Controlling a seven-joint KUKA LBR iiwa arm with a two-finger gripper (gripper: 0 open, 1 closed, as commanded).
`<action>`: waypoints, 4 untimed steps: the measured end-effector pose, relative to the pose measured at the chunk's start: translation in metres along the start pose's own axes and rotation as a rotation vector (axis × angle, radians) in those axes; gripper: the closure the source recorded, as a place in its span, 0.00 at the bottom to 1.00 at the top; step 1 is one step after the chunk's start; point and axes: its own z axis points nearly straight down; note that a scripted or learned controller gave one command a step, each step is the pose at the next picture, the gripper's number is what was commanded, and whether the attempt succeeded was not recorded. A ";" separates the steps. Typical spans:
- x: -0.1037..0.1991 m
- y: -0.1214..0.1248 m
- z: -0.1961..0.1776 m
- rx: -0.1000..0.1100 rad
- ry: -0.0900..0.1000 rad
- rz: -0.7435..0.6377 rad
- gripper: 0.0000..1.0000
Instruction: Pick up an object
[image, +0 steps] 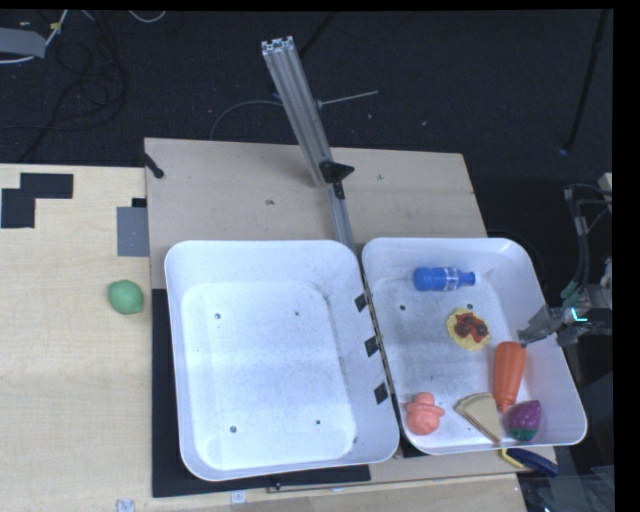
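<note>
The tool (540, 326) sits at the right bin's (400, 262) right edge; whether it is open is hard to tell. The orange carrot (508, 372) lies just below-left of it, inside that bin.

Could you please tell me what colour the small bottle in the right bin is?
The bottle is blue, seen in the camera view.

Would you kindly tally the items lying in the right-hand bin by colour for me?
Blue: 1, the bottle
Yellow with red: 1, the flat round toy
Orange: 1, the carrot
Pink-orange: 1, the small toy
Tan: 1, the bread slice
Purple: 1, the toy with a green top
Total: 6
</note>
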 end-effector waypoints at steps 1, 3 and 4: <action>0.000 0.000 0.000 0.000 0.000 0.000 0.00; 0.013 0.009 0.111 0.003 0.000 -0.001 0.00; 0.012 0.010 0.136 -0.004 -0.001 0.001 0.00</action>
